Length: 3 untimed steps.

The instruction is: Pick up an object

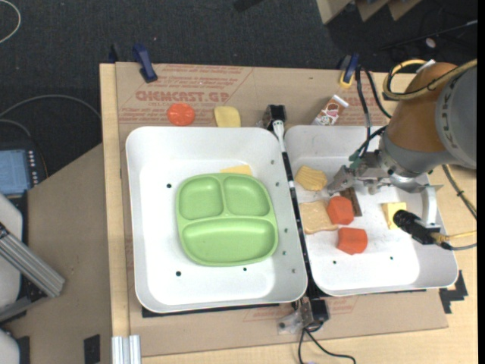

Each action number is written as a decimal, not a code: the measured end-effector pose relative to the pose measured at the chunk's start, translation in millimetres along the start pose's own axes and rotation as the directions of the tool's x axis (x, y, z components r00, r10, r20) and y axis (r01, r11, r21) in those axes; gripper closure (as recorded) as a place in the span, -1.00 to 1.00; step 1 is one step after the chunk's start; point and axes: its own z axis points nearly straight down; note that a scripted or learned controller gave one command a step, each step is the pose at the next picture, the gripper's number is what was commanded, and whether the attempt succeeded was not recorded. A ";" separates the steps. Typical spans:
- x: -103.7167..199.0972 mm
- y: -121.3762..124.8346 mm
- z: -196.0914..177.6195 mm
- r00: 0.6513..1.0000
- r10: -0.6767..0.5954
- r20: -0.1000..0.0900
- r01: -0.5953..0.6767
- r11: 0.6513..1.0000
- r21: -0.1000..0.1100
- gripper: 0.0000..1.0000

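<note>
Gripper (345, 190) over right bin (364, 283) | jaw state unclear | touching upper red block (341, 210) | bin's front area open

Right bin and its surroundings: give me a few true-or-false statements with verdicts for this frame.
1. The green divided plate lies in the left bin. True.
2. Two orange-red blocks lie in the right bin. True.
3. The gripper hovers over the left bin. False: it is over the right bin, by the upper block.
4. The yellow piece beyond the bins lies inside the plate. False: it rests on the bench board beside an orange-red round piece.
</note>
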 end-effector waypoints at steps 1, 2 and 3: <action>25.8 -31.9 11.4 1.000 0.001 -0.005 -0.001 1.000 0.007 -1.00; 24.6 -29.1 -1.2 1.000 0.001 -0.003 -0.001 1.000 0.000 1.00; 67.3 -19.7 -127.0 1.000 -0.007 -0.006 0.007 1.000 -0.002 1.00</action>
